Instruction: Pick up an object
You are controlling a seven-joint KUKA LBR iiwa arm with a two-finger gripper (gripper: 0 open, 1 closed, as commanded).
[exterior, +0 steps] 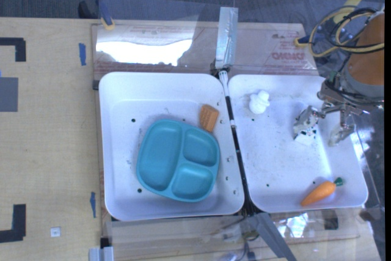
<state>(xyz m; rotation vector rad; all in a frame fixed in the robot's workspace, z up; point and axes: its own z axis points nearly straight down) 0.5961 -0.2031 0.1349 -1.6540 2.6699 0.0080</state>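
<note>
While the pincer (325, 126) hangs spread and empty, a small white object (305, 129) lies just beside its left finger.

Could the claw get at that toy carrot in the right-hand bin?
Probably yes. The carrot lies alone near the right bin's front edge, nothing on it, and the claw hangs over that same bin.

Grey arm (360, 79) (orange band, yellow cables)
</note>
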